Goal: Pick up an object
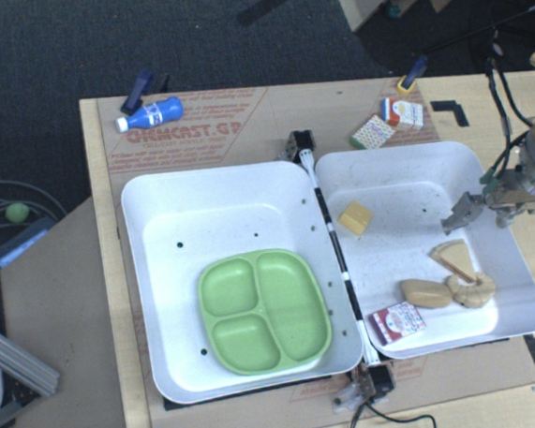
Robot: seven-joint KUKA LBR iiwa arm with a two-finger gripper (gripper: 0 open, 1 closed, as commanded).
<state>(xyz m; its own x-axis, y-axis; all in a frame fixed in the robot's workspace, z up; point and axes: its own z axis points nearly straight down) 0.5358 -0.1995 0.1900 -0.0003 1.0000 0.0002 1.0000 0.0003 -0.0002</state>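
The right bin [405,172] holds a yellow block [354,218] near its left wall. Toward its front right lie a tan slice [454,258] and a tan rounded piece [426,292], with another tan piece [475,292] touching them. A small red-and-white carton [397,322] sits at the front edge. My gripper [482,218] hangs over the bin's right side, above and just behind the tan slice. It is open, with nothing between its fingers. The left bin [155,219] holds a green divided plate [263,310].
Outside the bins, at the back of the bench, lie a blue bottle [150,113], a small patterned box [373,132] and a red-and-white box [407,113]. A black clamp [300,144] joins the bins at the back. Cables hang at the right.
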